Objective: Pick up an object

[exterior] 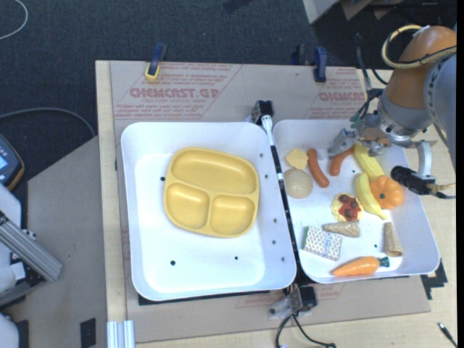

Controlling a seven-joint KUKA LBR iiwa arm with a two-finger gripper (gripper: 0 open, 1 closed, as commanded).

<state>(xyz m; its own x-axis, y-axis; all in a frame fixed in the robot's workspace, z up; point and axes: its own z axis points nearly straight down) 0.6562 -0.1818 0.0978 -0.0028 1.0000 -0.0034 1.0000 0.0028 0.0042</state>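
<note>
Roughly by size, then: well off to the pincer's left on my screen sits the left bin, white and shallow, carrying a yellow divided plate with three compartments. My arm, grey with its orange band, reaches in from the right over the right bin, and the pincer hangs low near that bin's upper edge. From this slanted view I cannot tell how it is set, and I see nothing clearly gripped. Just below the pincer and touching its tip in the picture lies a short orange sausage; whether they truly touch I cannot say. Just beside it to the right lies a yellow banana, with an orange pumpkin-like fruit against the banana's far side. To the pincer's lower left are a longer orange-red sausage, a pale yellow lump and a beige round piece. Further below the pincer I see a small red-and-yellow item, a tan wedge, a patterned white packet, a carrot and, to the lower right, a small beige cone-like piece.
</note>
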